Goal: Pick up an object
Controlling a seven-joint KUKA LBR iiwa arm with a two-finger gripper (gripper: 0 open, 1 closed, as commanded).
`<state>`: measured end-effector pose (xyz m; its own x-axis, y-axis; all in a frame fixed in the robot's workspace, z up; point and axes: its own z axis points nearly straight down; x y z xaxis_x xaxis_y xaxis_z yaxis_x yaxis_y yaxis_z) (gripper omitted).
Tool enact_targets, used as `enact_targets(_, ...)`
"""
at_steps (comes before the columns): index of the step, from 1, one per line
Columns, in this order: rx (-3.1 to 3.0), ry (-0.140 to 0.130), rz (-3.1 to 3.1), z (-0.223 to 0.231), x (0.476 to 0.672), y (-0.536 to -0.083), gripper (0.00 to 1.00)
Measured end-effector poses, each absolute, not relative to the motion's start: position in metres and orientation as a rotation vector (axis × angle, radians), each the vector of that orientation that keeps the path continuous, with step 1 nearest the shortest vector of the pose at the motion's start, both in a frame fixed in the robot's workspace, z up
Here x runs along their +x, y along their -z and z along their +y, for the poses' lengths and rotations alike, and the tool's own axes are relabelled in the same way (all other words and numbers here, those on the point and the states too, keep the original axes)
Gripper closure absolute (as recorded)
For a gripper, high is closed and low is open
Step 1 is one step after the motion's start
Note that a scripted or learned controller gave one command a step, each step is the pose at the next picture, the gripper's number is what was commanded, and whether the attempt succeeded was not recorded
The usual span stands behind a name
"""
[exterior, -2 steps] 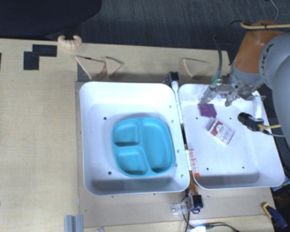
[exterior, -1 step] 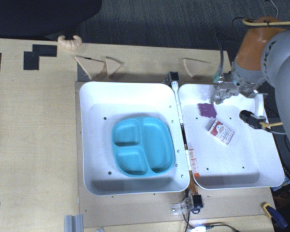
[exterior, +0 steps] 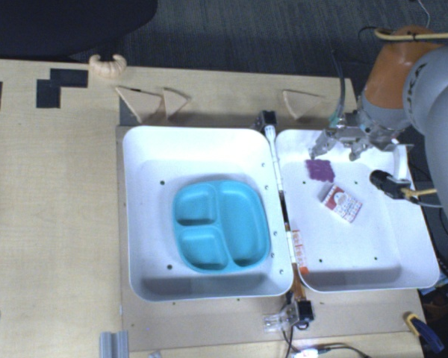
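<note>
Just below my gripper (exterior: 340, 145) lies a purple object (exterior: 320, 170), with a small red-and-white packet (exterior: 340, 203) a little farther on, both in the right bin (exterior: 373, 271). My fingers stand apart, holding nothing. Descending slightly off-centre, I judge, could nudge the flat purple piece aside instead of catching it.

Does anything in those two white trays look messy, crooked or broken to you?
Nothing looks spilled or broken. The blue divided plate lies flat in the left bin. In the right bin, the small red-and-white packet lies at a slant and the purple piece sits loose beside it. The gripper hovers near that bin's far edge.
</note>
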<state>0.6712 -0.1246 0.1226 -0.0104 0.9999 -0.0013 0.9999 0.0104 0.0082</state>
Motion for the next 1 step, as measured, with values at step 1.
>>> enact_targets(1,2.215,-0.005,2.221,-0.1239,0.5878,-0.0867,0.0)
